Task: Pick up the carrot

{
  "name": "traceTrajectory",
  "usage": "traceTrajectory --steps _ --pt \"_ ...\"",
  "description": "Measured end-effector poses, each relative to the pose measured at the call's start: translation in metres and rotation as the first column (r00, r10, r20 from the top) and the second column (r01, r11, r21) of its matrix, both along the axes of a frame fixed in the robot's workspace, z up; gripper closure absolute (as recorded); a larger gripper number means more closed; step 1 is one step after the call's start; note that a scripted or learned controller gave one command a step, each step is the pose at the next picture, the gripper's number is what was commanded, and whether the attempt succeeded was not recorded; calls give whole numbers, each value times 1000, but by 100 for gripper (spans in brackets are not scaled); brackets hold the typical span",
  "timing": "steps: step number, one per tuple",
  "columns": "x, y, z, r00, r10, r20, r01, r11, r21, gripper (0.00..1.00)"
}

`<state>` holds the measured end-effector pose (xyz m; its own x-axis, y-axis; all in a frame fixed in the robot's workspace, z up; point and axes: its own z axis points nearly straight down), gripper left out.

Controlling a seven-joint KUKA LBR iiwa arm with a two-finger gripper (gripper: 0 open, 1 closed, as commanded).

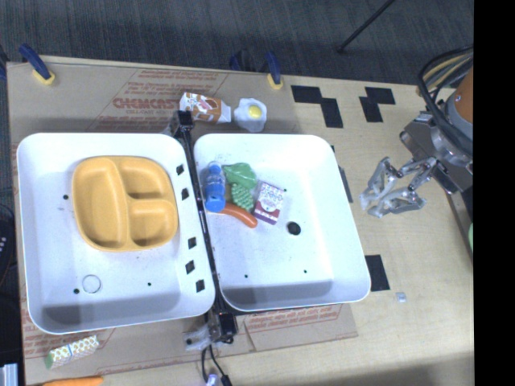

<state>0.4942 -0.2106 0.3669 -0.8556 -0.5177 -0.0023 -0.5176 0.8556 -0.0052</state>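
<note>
The carrot [241, 215] is a small orange stick lying in the right bin [322, 248], near its left side. It sits just below a blue bottle [214, 187] and a green item [240, 180], and touches a purple-and-white packet [270, 202]. My gripper [385, 199] hangs over the bench to the right of the right bin, well away from the carrot. Its metal fingers are spread apart with nothing between them.
A yellow divided plate [125, 201] lies in the left bin [48, 280]. A small carton [201, 107] and a white-and-yellow egg toy [251, 113] rest on the cardboard behind the bins. A dark spot [294, 229] marks the right bin's floor.
</note>
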Motion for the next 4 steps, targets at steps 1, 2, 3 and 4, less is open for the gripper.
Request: traceTrajectory --steps 1,2,3,4 --pt "-5 0 -135 951 308 -7 -308 951 5 100" --pt "5 0 -90 682 731 -5 -731 682 3 100" --pt "12 0 1 436 900 -5 -900 436 2 100" --pt "13 0 11 437 899 -5 -899 437 4 100"
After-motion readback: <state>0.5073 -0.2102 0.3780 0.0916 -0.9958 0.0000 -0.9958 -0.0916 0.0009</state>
